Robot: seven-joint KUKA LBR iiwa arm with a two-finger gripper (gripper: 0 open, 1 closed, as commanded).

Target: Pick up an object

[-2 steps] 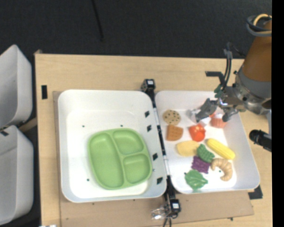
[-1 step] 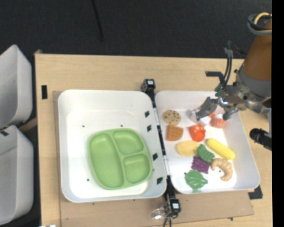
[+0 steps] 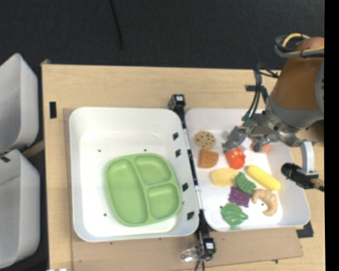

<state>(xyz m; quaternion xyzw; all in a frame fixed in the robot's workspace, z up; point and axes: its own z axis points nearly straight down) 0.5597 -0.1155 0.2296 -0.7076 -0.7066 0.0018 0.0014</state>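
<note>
Your gripper (image 3: 239,141) sits low in the right bin (image 3: 214,123), over the red pepper (image 3: 235,159); whether it is open or closed, I cannot tell. Pepper lies between cookie (image 3: 204,139) and corn (image 3: 263,178).

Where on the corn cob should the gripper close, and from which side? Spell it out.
Grip the corn cob across its narrow middle, coming straight down from above. It lies flat and slanted in the right bin, so the fingers should straddle its long axis. The green vegetable piece crowds its lower-left side, so placement there looks tight.
</note>
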